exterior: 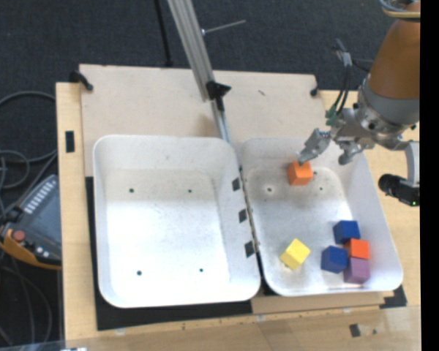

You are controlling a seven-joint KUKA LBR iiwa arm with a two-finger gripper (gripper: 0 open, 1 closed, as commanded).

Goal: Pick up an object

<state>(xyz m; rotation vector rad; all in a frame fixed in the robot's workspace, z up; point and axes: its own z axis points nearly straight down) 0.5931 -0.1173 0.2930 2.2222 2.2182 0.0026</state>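
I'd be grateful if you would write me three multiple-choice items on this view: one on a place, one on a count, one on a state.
1. Where do all the blocks lie?
A. In the right bin
B. In the left bin
C. On the bare bench

2. How many blue blocks are there?
A. None
B. Two
C. Four

3. How does the lone orange block near the gripper sit?
A. Stacked on the yellow block
B. Alone on the bin floor
C. Outside both bins

Key:
1 A: every block sits inside the right bin.
2 B: one blue block and another.
3 B: the orange block rests apart, just below the gripper.
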